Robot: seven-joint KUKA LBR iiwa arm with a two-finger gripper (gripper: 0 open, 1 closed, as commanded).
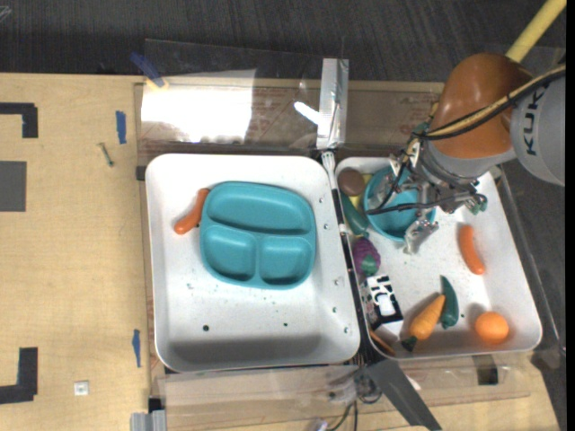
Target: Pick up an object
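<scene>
In the camera view, the gripper is seen low in the right bin, over a blue bowl near the bin's back left corner. Whether anything is pinched cannot be told, as the wrist and cables cover it. A slip off the bowl's curved rim is judged likely. A brown ball and purple piece crowd the bowl. An orange ball, carrot and sausage lie apart. In the left bin a blue tray is seen.
</scene>
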